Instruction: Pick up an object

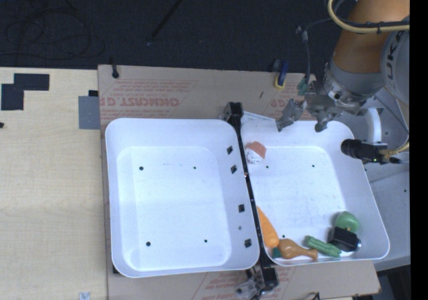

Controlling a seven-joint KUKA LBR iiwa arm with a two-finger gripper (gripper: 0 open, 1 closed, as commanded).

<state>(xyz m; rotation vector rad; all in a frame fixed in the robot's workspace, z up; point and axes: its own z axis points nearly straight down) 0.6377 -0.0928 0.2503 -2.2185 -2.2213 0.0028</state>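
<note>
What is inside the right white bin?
The right bin holds an orange carrot, a tan piece, a green piece, a black-and-green object and a small item.

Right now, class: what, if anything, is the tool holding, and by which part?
Nothing. The tool hangs open above the right bin's far edge, with nothing between its fingers.

Arm point(374, 31) cut off at right edge.

cam: 1, fixed overhead | slanted down (both bins point(107, 133) in frame) | arm enters R
</note>
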